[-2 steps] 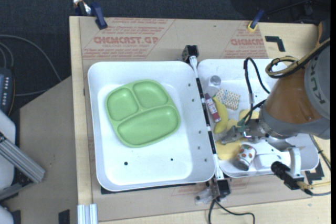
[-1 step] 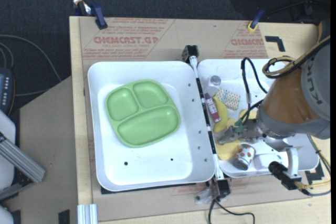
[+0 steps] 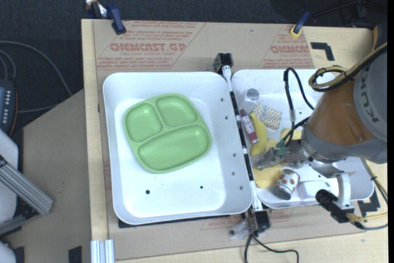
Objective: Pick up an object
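The right bin [image 3: 308, 196] holds a small pile of objects: a red-labelled tube [image 3: 247, 125] by its left wall, a patterned packet [image 3: 268, 114], a yellow banana-like toy [image 3: 261, 140], a small round silvery thing [image 3: 252, 95] and a white cup with red marks [image 3: 287, 182]. My gripper [image 3: 271, 159] is low over the yellow toy in the bin's left half, just above the cup. The wrist and the clutter hide its tips. In the left bin [image 3: 123, 194] lies a green divided plate [image 3: 167, 132].
The arm's grey body and orange band [image 3: 335, 120] cover the right half of the right bin. Black cables [image 3: 301, 86] loop over the bin's back. A clamp rail [image 3: 237, 126] runs between the bins. Cardboard [image 3: 154, 46] borders the bins behind.
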You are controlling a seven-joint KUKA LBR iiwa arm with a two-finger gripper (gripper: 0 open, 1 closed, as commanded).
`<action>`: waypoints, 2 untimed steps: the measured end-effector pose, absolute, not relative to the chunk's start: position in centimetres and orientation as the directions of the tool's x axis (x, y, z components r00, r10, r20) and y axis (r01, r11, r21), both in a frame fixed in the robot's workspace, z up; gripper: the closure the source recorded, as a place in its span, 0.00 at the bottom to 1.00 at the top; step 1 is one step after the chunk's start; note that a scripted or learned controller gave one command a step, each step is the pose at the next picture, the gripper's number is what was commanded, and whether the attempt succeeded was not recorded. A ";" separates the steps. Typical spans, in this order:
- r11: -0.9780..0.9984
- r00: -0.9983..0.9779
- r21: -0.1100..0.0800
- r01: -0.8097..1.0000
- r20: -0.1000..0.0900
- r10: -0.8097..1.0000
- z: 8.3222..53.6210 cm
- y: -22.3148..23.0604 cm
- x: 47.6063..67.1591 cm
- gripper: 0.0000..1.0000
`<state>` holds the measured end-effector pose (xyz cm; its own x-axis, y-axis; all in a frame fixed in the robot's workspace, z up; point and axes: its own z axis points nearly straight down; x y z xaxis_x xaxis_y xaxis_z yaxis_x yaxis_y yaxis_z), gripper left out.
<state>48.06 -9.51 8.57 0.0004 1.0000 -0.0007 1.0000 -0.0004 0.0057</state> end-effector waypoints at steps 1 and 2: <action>0.000 0.000 0.006 1.000 0.000 1.000 8.6 -9.7 48.1 0.00; 0.000 0.000 0.005 1.000 0.000 1.000 8.5 -10.0 48.0 0.00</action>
